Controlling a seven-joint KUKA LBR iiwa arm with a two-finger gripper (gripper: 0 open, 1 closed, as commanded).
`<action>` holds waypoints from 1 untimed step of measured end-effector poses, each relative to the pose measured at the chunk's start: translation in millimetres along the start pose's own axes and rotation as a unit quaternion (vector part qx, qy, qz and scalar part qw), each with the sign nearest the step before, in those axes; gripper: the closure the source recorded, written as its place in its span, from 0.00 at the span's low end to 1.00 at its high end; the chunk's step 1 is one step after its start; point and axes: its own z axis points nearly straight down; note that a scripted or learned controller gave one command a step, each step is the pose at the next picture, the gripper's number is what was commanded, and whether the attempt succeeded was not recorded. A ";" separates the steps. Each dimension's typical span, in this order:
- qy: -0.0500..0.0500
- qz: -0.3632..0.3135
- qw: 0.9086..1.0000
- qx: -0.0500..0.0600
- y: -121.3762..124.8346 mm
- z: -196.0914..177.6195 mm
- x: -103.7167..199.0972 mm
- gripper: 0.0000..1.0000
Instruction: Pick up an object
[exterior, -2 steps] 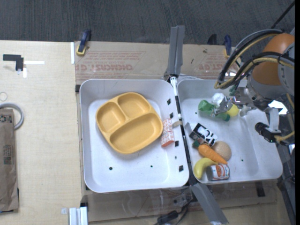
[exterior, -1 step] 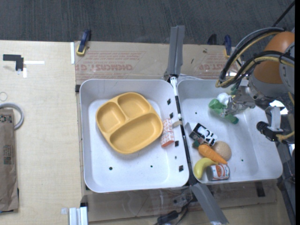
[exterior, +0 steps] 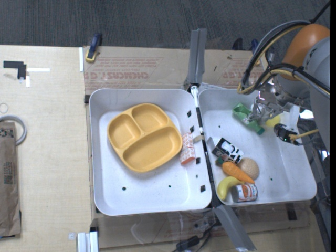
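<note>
The right white bin [exterior: 294,185] has bare floor along its right edge, while a plastic carrot [exterior: 236,171], yellow banana [exterior: 226,186] and small can [exterior: 244,192] crowd its near-left corner. The end effector [exterior: 259,112] reaches in from the right, poised over a green crumpled wrapper [exterior: 244,114] near the bin's far edge; whether it is spread or pinching, I cannot tell.

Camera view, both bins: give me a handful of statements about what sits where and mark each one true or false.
1. The yellow divided plate lies in the left bin. True.
2. The carrot lies in the left bin. False: it is in the right bin, beside the banana.
3. The gripper is over the right bin, near the green object. True.
4. The can stands on the plate. False: it lies at the right bin's near edge.
5. A small red and white packet lies next to the plate. True.
</note>
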 end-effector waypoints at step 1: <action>0.009 0.270 0.962 -0.028 -39.6 0.5 -20.1 1.00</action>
